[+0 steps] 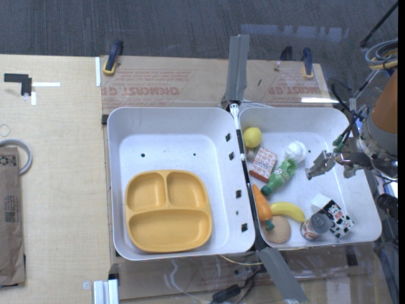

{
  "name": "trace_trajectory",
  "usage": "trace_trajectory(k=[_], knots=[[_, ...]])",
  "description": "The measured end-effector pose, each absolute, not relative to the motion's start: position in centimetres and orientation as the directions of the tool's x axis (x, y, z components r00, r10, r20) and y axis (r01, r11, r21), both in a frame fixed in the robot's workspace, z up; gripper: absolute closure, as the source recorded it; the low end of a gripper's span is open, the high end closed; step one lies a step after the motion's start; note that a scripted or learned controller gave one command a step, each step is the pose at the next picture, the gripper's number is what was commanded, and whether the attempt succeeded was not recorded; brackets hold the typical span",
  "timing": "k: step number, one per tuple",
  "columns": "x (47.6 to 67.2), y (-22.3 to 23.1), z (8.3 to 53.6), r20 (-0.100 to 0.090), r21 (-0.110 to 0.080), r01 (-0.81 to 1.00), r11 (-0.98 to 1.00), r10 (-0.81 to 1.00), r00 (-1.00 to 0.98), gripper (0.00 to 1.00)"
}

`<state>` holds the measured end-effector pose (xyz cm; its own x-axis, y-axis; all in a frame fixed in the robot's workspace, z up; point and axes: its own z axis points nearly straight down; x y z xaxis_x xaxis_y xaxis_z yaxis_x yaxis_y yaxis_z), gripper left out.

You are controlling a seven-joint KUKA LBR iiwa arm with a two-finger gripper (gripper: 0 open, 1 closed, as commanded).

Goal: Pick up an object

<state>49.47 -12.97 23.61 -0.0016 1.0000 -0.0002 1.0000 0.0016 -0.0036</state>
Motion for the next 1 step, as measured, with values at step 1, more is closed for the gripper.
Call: trace_trajectory(k=[1], knots=[[48.86, -14.25, 26.33, -0.002, -0.002, 0.987, -0.162, 0.987, 0.162, 0.0]])
